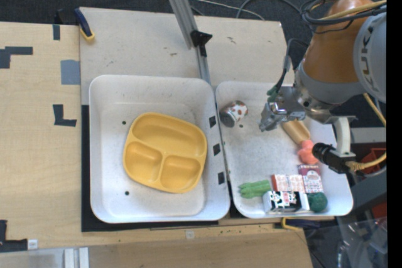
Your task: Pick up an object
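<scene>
one gripper [271, 115] over right bin [251, 154], wooden cylinder [295, 131] lying diagonally

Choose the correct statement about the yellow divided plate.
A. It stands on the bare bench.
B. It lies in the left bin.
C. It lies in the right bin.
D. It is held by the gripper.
B: the yellow divided plate lies flat inside the left bin, apart from the gripper over the right bin.

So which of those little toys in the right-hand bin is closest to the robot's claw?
The tan wooden cylinder, lying just right of and below the gripper. The spotted ball sits farther left, and the boxes and green pieces lie along the bin's near edge.
</scene>
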Controlling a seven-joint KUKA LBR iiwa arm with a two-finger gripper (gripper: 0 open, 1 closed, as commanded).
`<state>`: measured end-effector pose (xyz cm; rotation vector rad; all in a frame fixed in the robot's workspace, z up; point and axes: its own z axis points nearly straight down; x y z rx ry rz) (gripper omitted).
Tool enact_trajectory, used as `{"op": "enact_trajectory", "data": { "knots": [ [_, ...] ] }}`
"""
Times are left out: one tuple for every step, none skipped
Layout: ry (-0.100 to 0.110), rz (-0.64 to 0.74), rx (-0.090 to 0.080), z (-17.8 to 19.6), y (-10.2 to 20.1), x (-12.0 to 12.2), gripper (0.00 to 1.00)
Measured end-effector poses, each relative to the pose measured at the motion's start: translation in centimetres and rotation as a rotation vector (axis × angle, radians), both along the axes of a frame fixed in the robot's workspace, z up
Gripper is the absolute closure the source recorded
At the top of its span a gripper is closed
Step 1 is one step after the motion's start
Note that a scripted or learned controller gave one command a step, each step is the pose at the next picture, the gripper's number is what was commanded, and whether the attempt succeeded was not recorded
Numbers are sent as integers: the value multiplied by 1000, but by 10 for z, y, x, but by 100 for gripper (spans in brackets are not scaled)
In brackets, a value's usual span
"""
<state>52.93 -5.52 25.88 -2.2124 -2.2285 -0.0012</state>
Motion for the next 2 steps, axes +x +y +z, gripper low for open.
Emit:
{"op": "enact_trajectory", "data": {
  "knots": [
    [1,0,0,2,53,7,100],
    [3,-1,-1,-10,102,9,100]
  ]
}}
